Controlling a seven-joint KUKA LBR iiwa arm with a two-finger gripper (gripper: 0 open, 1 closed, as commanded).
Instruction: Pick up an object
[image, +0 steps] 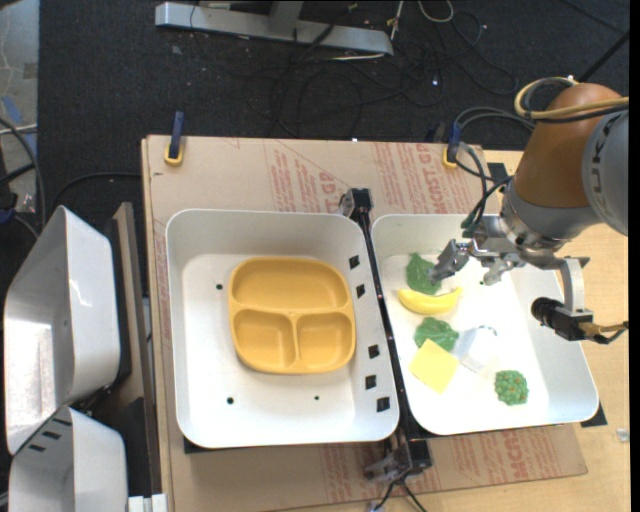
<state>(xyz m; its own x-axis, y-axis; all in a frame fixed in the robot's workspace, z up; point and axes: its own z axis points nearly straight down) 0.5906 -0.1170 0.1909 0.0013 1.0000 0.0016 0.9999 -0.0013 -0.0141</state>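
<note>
My gripper (470, 266) hangs over the back part of the right bin (560, 370), its fingers spread open with nothing between them. One fingertip (446, 264) is right beside a dark green leafy piece (420, 270), which lies against a yellow banana (430, 299). In front of these lie a second green piece (437, 332), a yellow block (434, 367), a pale translucent object (479, 346) and a small green broccoli-like piece (511, 386). The arm's orange band (565, 135) rises at the upper right.
The left bin (190, 330) holds a yellow divided plate (293, 312). A black divider with clips (372, 300) runs between the bins. A black cable and connector (560, 315) hangs off the wrist over the right bin. White containers (50, 320) stand far left.
</note>
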